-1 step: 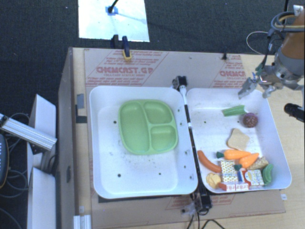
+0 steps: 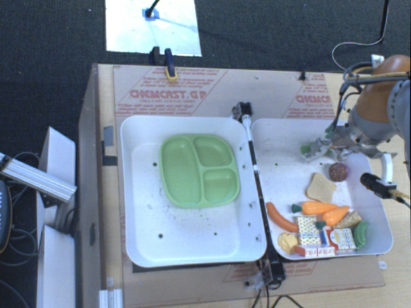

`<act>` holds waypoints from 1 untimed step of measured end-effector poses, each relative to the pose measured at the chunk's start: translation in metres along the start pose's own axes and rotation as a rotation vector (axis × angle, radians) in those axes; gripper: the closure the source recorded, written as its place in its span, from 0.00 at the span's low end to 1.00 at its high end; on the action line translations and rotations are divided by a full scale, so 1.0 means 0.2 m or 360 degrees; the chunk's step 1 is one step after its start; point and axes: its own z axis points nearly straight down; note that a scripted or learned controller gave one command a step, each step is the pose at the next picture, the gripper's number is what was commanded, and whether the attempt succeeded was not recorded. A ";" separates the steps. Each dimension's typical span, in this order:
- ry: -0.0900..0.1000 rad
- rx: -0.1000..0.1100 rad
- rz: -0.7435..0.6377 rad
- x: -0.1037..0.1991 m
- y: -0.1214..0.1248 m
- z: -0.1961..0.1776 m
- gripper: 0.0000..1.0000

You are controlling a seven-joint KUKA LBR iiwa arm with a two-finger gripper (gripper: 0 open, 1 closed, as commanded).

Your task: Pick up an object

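Note:
My gripper [image 2: 313, 149] hangs over the upper part of the right bin [image 2: 282, 165], on the grey arm that reaches in from the right. It is above bare bin floor, apart from the toy food. Closest to it are a dark red round piece [image 2: 338, 171] and a slice of bread [image 2: 320, 188], both down and to its right. Nothing shows in its grasp.
Along the right bin's front lie an orange sausage [image 2: 280, 217], two carrots [image 2: 318, 207], small printed boxes [image 2: 308, 230], a green pickle [image 2: 361, 233] and a yellow piece [image 2: 288, 241]. In the left bin [image 2: 138, 191] sits a green divided plate [image 2: 199, 171].

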 end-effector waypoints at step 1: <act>0.0000 0.0000 0.0001 0.00 -0.25 0.00 0.00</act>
